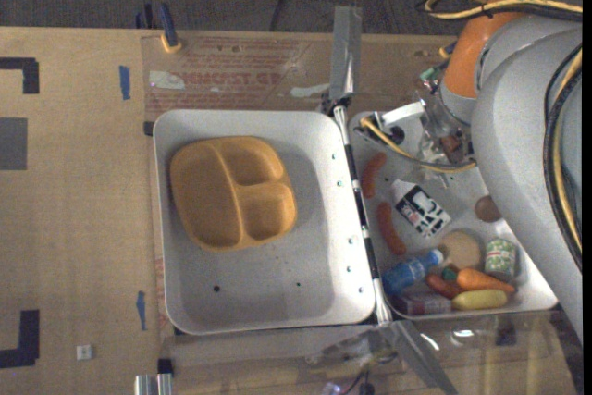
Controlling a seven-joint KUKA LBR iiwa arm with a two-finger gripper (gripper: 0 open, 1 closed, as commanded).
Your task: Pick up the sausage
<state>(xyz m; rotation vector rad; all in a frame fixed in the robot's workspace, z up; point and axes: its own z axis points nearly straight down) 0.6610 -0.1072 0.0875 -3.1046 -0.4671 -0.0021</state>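
Two reddish sausages lie along the left side of the right bin (370, 120). The upper sausage (373, 174) is near the bin's left wall and the lower sausage (390, 228) lies just below it. My gripper (433, 140) hangs over the upper part of that bin, below the orange wrist band (467, 51). It is to the right of the upper sausage and apart from it. Cables and the wrist body cover its tip, and I see nothing held in it.
In the right bin are a black-and-white packet (422, 209), a blue bottle (411, 272), a carrot (482, 279), a yellow piece (479, 299), a green can (500, 257) and a round beige disc (461, 248). The left bin (277, 291) holds an orange divided plate (232, 191).
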